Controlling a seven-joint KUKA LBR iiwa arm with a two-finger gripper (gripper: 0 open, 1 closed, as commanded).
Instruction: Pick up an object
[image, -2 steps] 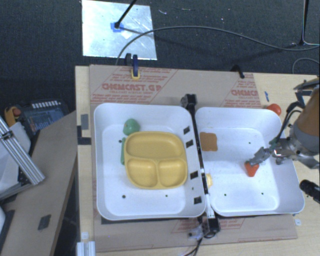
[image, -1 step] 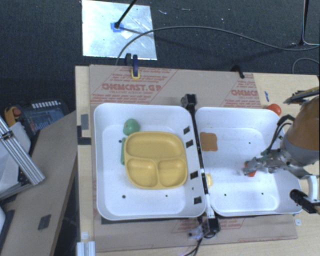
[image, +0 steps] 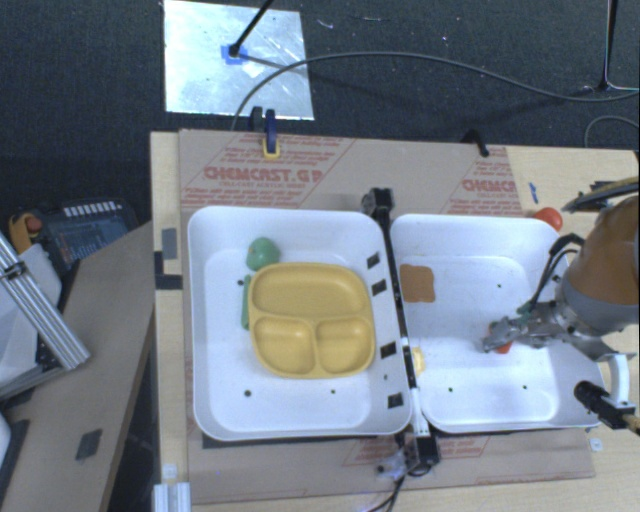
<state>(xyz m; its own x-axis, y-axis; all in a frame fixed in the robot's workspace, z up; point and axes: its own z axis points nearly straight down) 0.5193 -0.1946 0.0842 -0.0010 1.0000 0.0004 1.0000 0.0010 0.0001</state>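
The left bin (image: 210, 330) holds a yellow divided tray (image: 308, 320), with a green object (image: 262, 252) touching the tray's far-left corner. The right bin (image: 470, 405) holds a brown flat piece (image: 417, 283) near the tray's side and a small red object (image: 503, 347) right at the jaws (image: 494, 341); whether they grip it, I cannot tell.

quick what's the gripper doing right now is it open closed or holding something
Gripper: low in the right bin, by a small red-orange object; open, closed or holding cannot be told.
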